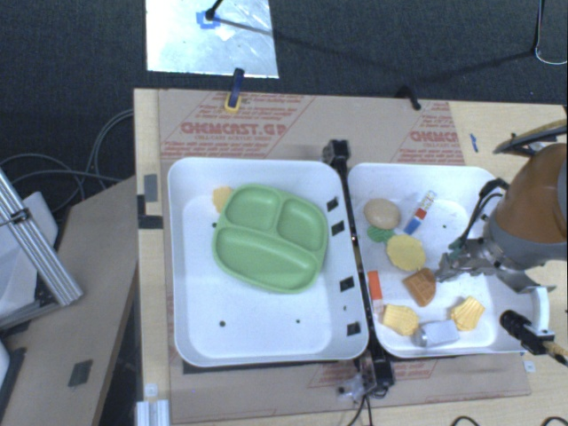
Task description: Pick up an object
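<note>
The right bin (461, 189) holds several small items: a beige round piece (382, 212), a green bit (380, 234), a blue and white tube (419, 213), a yellow disc (406, 253), a brown block (421, 287), a thin orange stick (374, 284), a yellow chunk (399, 319), a grey piece (437, 333) and a yellow crinkled piece (467, 312). My gripper (448, 263) hangs low over the right bin, just right of the yellow disc and above the brown block. Nothing shows held in it.
The left bin (191, 309) carries a green divided plate (270, 236) with a small yellow item (221, 199) at its upper left. A black divider (348, 238) runs between the bins. My arm's orange band (537, 207) covers the right bin's right side.
</note>
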Motion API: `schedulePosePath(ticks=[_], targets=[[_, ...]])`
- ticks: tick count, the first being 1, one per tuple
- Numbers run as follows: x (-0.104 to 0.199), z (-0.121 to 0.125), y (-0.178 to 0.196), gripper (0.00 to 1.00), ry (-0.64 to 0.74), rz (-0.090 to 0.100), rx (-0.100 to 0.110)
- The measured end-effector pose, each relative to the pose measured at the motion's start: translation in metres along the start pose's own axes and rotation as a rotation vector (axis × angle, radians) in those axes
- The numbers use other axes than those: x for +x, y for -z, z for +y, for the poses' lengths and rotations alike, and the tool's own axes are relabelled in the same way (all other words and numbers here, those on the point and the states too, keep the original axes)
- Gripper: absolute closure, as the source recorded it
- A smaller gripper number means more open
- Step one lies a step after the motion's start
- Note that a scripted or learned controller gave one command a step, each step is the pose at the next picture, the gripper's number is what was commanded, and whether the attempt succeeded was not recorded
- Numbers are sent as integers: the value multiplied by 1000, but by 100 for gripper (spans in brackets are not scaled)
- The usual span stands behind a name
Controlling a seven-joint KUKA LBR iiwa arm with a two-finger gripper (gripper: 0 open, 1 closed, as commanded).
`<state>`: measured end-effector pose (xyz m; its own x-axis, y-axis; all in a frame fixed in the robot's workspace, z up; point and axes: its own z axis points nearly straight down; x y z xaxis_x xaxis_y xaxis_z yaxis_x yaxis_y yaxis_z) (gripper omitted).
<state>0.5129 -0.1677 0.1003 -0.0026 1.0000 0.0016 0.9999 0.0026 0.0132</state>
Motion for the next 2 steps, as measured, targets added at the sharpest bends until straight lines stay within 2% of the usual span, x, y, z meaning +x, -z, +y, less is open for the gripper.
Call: schedulePosePath(ticks=[1, 2], targets=[[3, -4, 61, 100, 2, -3, 7], [12, -2, 121, 100, 3, -4, 5]])
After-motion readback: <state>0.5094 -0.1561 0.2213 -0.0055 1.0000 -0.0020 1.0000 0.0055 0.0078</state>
